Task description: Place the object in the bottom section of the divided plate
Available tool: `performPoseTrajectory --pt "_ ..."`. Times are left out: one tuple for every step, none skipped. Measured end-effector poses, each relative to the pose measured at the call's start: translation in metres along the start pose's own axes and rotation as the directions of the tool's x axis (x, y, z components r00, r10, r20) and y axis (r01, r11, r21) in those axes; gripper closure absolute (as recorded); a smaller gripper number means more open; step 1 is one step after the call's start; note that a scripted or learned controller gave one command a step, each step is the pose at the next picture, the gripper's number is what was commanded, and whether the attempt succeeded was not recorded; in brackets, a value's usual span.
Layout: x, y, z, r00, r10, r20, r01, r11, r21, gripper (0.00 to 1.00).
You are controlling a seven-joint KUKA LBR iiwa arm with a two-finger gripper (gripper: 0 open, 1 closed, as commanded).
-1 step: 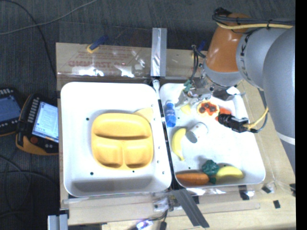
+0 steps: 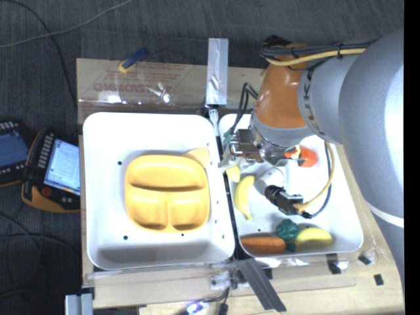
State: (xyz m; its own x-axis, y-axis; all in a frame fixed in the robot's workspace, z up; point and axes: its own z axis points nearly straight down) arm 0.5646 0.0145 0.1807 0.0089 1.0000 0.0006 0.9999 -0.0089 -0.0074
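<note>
With the hand (image 2: 262, 159) low over the right white bin (image 2: 348, 238), its grip unreadable, it should settle squarely on the yellow plastic banana (image 2: 243, 197) at its seven o'clock before crossing to the yellow divided plate (image 2: 168, 192).

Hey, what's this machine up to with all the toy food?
A grey and orange robot arm reaches over the right bin, which holds toy food: a banana, a carrot and a green and yellow piece. Its gripper hangs near the banana at the bin's left side. The yellow divided plate sits in the left bin, with nothing on it yet.
</note>
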Motion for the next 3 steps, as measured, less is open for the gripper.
performPoseTrajectory --pt "-0.028 -0.041 -0.021 0.954 0.299 0.002 -0.299 0.954 0.0 1.0" --pt "0.044 -0.05 -0.072 0.928 0.373 0.003 -0.373 0.928 -0.003 1.0" --pt "0.094 -0.05 -0.042 0.925 0.379 0.005 -0.379 0.925 -0.001 1.0"
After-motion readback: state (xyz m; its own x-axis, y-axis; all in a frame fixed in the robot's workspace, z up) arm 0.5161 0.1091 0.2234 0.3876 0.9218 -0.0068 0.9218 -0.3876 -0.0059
